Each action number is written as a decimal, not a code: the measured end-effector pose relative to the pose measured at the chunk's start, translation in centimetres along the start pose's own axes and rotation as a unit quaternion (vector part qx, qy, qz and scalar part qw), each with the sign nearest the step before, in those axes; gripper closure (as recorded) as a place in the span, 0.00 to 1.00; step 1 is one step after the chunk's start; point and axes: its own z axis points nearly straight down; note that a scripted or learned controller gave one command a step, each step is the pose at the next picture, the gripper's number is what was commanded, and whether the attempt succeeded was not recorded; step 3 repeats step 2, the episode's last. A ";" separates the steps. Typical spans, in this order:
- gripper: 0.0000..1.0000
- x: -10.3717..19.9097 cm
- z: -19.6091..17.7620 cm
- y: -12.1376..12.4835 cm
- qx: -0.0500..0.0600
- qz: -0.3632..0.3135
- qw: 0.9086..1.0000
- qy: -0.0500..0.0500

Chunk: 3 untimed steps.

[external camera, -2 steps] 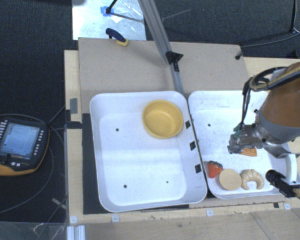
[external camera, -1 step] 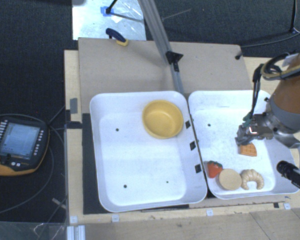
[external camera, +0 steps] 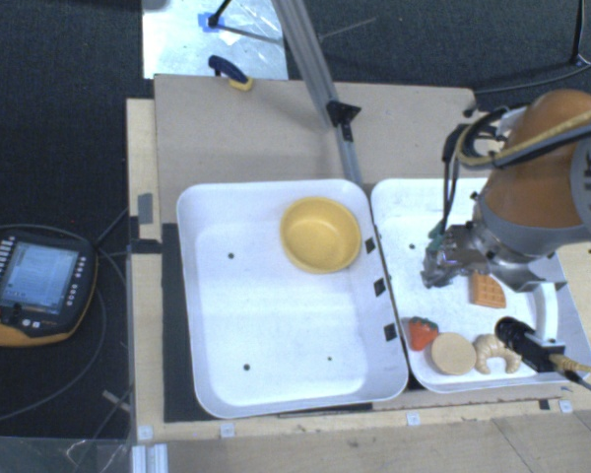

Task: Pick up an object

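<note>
The things to pick lie in the right bin [external camera: 410, 215], gathered at its near end. An orange waffle piece [external camera: 488, 292] lies flat just right of the hand [external camera: 441, 265]; from this angle I cannot tell whether the two touch. Nearer the front rim sit a red fruit [external camera: 423, 333], a tan disc [external camera: 452, 354] just beside it, and a croissant [external camera: 496, 355] against the disc's right side.

The hand is low over the middle of the right bin, a dark grey cluster under the wrist. Nothing can be seen held in it, and whether it is open or closed cannot be told, since its tip is blurred and partly covered by the arm [external camera: 542, 190] above it. The arm also hides the bin's right part.

In the left bin [external camera: 276, 333] a yellow bowl [external camera: 320, 235] stands upright at the far right corner, well apart from the hand. Both bins rest on a brown worktop [external camera: 404, 126]. A metal pole [external camera: 313, 62] slants across its far side down to the gap between the bins. A control tablet [external camera: 34, 289] lies on the dark floor at the left.
</note>
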 end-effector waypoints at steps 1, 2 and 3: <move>1.00 4.6 -0.3 -0.1 0.000 0.000 1.000 0.000; 1.00 9.4 -0.9 0.8 0.000 0.000 1.000 0.000; 1.00 9.4 -0.9 0.8 0.000 0.000 1.000 0.000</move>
